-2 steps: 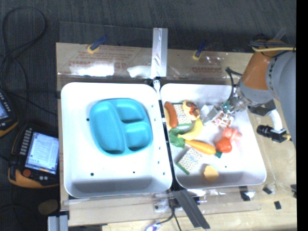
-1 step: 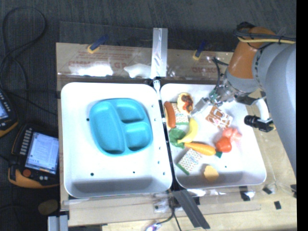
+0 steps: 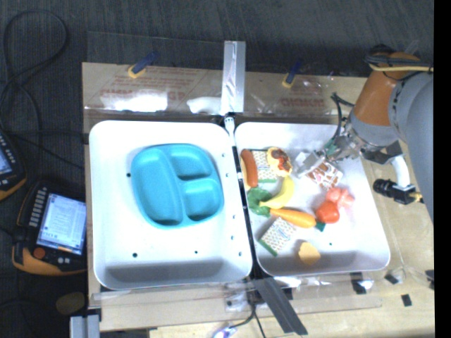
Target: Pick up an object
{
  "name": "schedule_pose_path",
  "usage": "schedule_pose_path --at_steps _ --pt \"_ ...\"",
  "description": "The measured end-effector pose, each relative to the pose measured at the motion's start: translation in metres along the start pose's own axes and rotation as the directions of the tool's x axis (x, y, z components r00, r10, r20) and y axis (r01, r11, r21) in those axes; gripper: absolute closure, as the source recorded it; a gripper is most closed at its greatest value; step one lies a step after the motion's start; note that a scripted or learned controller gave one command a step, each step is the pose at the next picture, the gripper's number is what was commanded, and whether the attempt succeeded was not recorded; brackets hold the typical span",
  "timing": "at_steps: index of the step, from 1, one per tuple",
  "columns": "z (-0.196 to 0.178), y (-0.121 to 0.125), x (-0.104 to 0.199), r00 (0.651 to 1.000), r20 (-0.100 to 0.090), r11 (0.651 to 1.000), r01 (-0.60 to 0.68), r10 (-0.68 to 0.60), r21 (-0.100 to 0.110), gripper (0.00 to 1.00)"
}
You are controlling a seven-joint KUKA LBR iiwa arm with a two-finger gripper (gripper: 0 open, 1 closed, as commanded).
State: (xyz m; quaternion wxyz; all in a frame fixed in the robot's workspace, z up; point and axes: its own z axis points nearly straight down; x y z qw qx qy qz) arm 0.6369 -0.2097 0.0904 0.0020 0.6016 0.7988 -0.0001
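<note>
Smooth blue compartmented tray

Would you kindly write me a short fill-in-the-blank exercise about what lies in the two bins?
1. The blue divided tray lies in the ____ bin.
2. The banana is coloured ____.
3. The gripper hangs over the ____ bin.
4. The carrot lies just below the ____ in the camera view.

Missing words: left; yellow; right; banana
</note>
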Motion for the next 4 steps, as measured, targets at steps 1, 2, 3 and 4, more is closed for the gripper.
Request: schedule_pose_path --at_steps 1,2,3,4 --pt "-0.010 0.000 -0.001 1.000 0.007 1.000 0.002 -0.002 0.002 1.00" --pt "-0.103 0.038 0.028 0.968 0.001 0.968 -0.249 0.249 0.005 1.00" --pt "-0.141 0.016 0.059 0.952 -0.001 0.952 -0.306 0.306 0.006 1.00" --pt "-0.160 0.021 0.100 0.976 0.001 0.976 -0.219 0.219 0.006 1.00"
